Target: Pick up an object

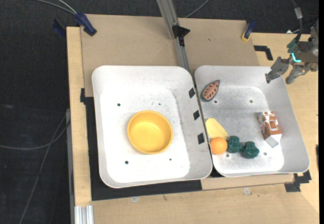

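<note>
Camera view: gripper (283,73) hangs spread and empty over the right bin (253,164) rim; best descend squarely onto the isolated carton (270,127)

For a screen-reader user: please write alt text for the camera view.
A gripper hangs open over the right bin's far corner, holding nothing. That bin holds a leaf-shaped piece, an orange ball, green toys and a small carton; the left bin holds a yellow bowl.

I see my tool (283,72) as dark grey metal fingers under a grey body with a small teal light.
</note>
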You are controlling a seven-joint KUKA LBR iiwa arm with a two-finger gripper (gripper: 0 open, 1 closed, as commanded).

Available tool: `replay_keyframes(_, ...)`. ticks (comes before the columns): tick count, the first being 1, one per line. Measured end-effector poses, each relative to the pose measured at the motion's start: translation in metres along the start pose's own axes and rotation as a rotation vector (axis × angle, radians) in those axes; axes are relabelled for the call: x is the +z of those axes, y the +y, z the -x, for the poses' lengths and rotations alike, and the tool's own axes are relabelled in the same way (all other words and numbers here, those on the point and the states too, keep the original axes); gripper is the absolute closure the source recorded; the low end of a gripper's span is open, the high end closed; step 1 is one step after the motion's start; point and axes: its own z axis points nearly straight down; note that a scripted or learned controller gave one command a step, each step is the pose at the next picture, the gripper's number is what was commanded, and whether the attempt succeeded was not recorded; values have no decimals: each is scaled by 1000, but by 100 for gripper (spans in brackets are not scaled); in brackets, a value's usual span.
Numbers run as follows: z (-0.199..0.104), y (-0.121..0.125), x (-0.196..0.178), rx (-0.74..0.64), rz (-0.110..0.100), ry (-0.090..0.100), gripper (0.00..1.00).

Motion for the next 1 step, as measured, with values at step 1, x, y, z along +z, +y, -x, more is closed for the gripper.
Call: replay_keyframes(1, 0, 1, -4, -1, 7, -1, 0)
